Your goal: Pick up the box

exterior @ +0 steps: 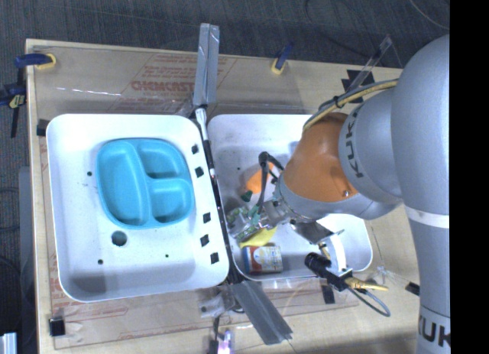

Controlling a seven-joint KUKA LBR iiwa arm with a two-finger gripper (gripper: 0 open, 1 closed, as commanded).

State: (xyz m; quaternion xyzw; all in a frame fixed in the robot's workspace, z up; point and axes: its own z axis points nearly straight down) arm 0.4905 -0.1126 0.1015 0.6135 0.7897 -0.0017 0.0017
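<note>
Arm (336,165) bent low over rt bin (359,249), hand (256,219) among clutter, grip state can't tell.

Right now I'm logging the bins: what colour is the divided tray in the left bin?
Light blue tray, camera view.

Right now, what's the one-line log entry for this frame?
arm: low over right bin | gripper: among clutter | box: not identifiable | can: near front wall | blue tray: left bin

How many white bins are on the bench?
2. The left bin holds a blue tray. The right bin sits beside it, under the arm, with a can and other small things; more may be hidden beneath the arm.
</note>
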